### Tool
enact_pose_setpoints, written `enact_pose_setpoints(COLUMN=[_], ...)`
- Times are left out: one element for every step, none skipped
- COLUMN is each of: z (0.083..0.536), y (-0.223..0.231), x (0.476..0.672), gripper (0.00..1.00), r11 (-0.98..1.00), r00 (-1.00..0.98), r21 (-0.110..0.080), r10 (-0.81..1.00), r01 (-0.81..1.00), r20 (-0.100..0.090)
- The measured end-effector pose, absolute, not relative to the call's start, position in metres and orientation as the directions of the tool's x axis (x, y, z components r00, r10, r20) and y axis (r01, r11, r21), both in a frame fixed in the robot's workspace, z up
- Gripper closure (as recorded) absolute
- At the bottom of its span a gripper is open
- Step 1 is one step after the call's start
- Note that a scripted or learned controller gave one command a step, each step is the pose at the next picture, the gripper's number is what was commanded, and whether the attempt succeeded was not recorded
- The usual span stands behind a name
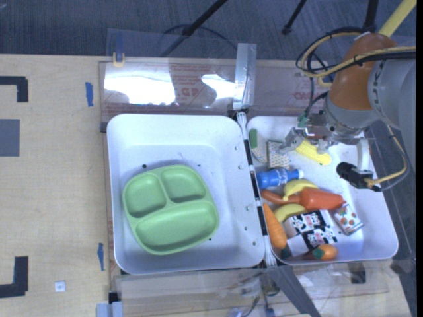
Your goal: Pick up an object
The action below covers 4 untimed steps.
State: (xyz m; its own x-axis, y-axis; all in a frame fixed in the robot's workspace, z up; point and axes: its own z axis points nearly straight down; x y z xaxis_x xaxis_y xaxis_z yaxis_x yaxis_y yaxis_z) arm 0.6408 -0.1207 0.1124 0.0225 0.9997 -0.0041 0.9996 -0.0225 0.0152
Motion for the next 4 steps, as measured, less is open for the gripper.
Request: enact_pose_setpoints(z=[0.118,0.112,0.216,0.196], y=[-0.121,-0.140,-0.117,-0.082], x=[0.641,0.638,0.641,0.668], gripper=[1.00,1.00,1.00,1.00], r11=[-0.023,0.347,0.130,0.114], r00=[0.023,-0.347,-0.130,-0.114], r21=[0.011,0.000,-0.003,-0.001], r10=[1.000,0.938,0.992,0.994], r01=[1.000,0.938,0.992,0.994], r20=[-0.004,0.000,0.000,-0.001])
